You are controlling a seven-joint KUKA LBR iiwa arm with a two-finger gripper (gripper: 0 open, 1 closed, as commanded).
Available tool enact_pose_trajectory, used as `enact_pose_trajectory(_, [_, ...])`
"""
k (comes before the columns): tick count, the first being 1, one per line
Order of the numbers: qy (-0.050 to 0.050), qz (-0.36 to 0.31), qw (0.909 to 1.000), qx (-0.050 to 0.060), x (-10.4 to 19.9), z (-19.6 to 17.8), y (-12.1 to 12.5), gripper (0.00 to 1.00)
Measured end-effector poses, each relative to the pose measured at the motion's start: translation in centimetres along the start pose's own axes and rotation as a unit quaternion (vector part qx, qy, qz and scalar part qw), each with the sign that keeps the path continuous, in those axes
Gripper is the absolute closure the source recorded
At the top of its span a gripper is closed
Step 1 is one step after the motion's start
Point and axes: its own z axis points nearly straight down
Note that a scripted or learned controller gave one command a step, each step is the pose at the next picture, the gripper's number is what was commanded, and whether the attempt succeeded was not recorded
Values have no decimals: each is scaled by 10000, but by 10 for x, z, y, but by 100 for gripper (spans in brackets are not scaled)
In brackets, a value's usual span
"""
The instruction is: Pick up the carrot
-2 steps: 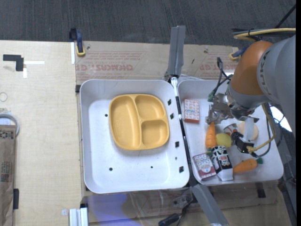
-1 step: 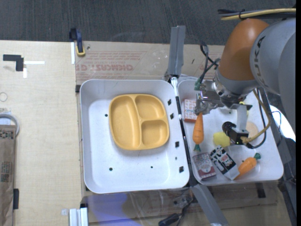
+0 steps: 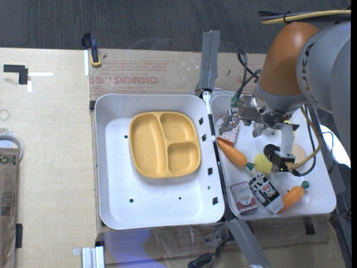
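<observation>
The claw point(image 3: 245, 128) hangs low over the right-hand shallow white bin point(image 3: 323, 201), and whether it is wide or narrow cannot be told from this slant. Just below it lies the long orange plastic carrot point(image 3: 232, 152), tilted, its tip towards the claw; a round yellow toy point(image 3: 262, 163) sits right of that carrot. Farther off are a smaller orange carrot point(image 3: 293, 195), two small printed packets point(image 3: 254, 193), and, left in the other bin point(image 3: 111, 149), a yellow divided plate point(image 3: 165, 144).

My arm point(image 3: 304, 54) covers the right bin's point(image 3: 318, 205) rear and runs off the frame's right edge. My gripper's point(image 3: 262, 128) fingers are too cluttered to judge. The packets' point(image 3: 256, 193) print is too small to read. The bag point(image 3: 6, 205) is cut at the left edge.
</observation>
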Motion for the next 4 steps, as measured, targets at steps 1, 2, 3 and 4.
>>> enact_pose_trajectory(1, [0, -537, 9986, 2, -51, 0, -24, 0])
enact_pose_trajectory(2, [3, -519, 9987, 5, -43, 0, -56, 0])
enact_pose_trajectory(3, [5, -1132, 9936, 0, -84, 100, -33, 0])
enact_pose_trajectory(4, [6, -1111, 9938, 8, -85, 92, -33, 100])
